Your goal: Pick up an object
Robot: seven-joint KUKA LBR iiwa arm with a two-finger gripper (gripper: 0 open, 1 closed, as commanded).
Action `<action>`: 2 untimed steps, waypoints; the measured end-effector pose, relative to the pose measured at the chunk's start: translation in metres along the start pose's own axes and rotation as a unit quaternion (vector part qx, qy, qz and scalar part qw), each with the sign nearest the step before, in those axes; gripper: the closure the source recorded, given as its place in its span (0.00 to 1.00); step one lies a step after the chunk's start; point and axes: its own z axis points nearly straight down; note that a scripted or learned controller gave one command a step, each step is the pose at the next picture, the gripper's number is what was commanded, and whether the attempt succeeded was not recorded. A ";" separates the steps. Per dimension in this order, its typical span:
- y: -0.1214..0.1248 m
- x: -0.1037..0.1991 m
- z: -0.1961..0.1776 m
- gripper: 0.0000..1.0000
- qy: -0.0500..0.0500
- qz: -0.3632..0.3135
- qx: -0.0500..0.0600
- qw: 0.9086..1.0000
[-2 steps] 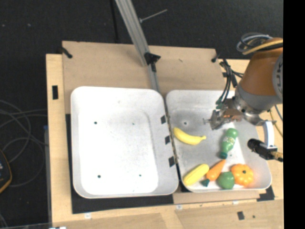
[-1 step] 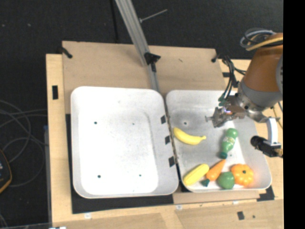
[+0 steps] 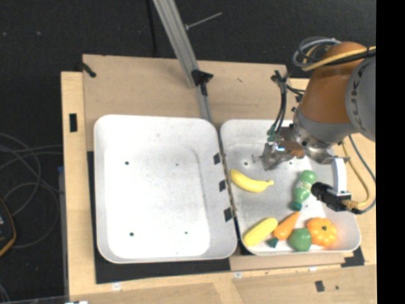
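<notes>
My gripper (image 3: pixel 271 158) hangs over the upper middle of the right bin (image 3: pixel 243 135), just above and right of a yellow banana (image 3: pixel 250 182). Nothing shows between its fingers. Below lie a second yellow piece (image 3: pixel 259 231), an orange carrot (image 3: pixel 288 224), a green pepper-like piece (image 3: pixel 300 239) and an orange pumpkin (image 3: pixel 322 232) along the bin's near edge. A green bottle-shaped toy (image 3: pixel 302 189) lies to the right of the banana, under the arm's wrist.
The left bin (image 3: pixel 155 189) sits beside the right one, joined by small clips at the shared edge. A grey metal pole (image 3: pixel 180 37) slants up from the back of the bench. Cables loop off the arm at the right.
</notes>
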 end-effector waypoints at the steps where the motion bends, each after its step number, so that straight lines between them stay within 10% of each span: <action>1: 0.001 0.052 -0.014 1.00 0.000 0.000 0.000 1.000; 2: -0.010 0.106 -0.014 1.00 0.000 0.000 0.001 1.000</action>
